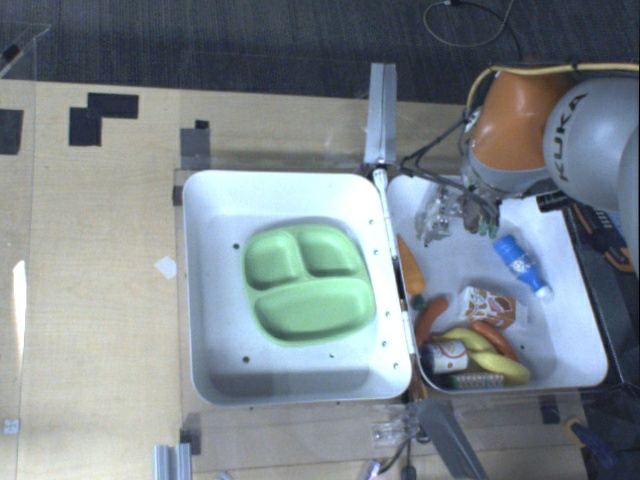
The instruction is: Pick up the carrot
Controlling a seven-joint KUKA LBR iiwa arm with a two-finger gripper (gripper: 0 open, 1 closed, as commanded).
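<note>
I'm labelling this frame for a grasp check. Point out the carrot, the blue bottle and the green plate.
carrot (410, 266), camera view, middle of its orange body
blue bottle (521, 262), camera view, mid-body
green plate (275, 314), camera view, front rim

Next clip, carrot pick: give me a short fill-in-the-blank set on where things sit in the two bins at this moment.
1. The green divided plate lies in the ____ bin.
2. The carrot lies along the right bin's ____ wall.
3. The blue bottle lies to the ____ of the gripper in the camera view.
4. The banana lies near the right bin's ____ edge.

Missing words: left; left; right; bottom
</note>
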